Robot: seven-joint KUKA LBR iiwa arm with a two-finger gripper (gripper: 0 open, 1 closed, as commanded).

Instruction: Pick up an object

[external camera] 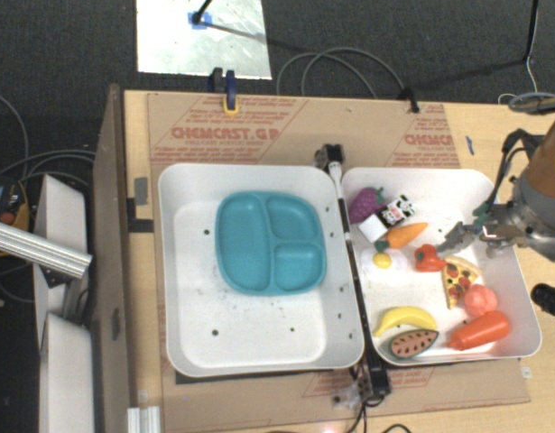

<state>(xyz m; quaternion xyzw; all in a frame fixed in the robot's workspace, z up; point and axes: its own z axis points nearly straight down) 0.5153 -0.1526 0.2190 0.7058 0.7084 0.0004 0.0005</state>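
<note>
Left bin (169,269) held the teal plate (270,242), lying flat near its middle with nothing on it; I read it as a drop spot, not a pick target. Everything pickable lay right of the plate, in the right bin (439,177). Closest to the plate were the purple grapes (365,203) and a small lemon (382,261). Farther right and lower were the banana (405,317) and the watermelon slice (412,342), which touched each other, so a poor first choice. Farther right again were the red pepper (428,258) and the pizza slice (459,280), close beside each other. The gripper (471,237) hung at the far right of the plate, just above those two, and nothing was visibly held. I could not tell whether it was spread or closed. I judged the pepper or the pizza the likely target, the descent not yet made.
</note>
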